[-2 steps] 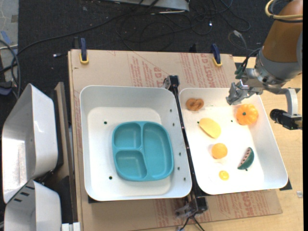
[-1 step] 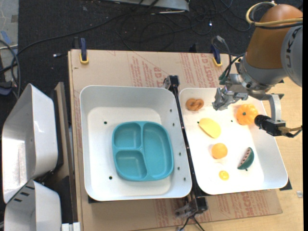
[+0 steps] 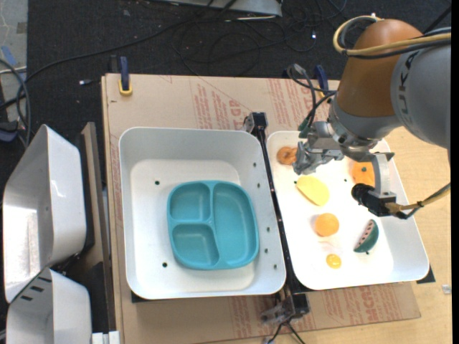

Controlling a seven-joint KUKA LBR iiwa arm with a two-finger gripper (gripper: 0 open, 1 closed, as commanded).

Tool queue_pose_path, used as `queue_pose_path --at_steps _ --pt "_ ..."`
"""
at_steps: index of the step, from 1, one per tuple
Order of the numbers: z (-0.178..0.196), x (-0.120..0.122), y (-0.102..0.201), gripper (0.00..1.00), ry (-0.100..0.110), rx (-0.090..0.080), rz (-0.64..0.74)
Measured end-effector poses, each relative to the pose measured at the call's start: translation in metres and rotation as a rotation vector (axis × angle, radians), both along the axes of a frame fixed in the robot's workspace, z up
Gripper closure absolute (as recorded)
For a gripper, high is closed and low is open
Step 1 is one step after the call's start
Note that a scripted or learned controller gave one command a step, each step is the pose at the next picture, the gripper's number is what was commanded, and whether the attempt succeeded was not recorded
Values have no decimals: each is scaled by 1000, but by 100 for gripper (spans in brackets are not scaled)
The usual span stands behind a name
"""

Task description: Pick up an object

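Arm reaching in from the right, tool (image 3: 310, 158) hanging low over the top-left part of the right bin (image 3: 401, 267); can't tell how the tool is set. Just below it a yellow wedge-shaped piece (image 3: 313, 190) is lying flat, long axis running diagonally, upper left to lower right. An orange ball (image 3: 326, 225) is sitting below that, a small yellow round piece (image 3: 333, 261) nearer the front rim, a watermelon slice (image 3: 366, 236) lying to the right, long axis near upright in view. A brown round bit (image 3: 287, 155) is lying just left of the tool. Left bin (image 3: 136, 156) is holding a teal divided plate (image 3: 212, 225). Both bins are sitting on a cardboard-covered table (image 3: 186, 99); dark floor with cables (image 3: 215, 27) behind.
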State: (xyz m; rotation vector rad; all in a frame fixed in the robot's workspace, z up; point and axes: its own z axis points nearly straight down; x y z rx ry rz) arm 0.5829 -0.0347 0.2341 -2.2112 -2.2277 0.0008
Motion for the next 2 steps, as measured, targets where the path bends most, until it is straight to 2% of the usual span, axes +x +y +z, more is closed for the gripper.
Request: queue_pose_path --at_steps 2 --pt "15 -28 100 100 -1 0 2"
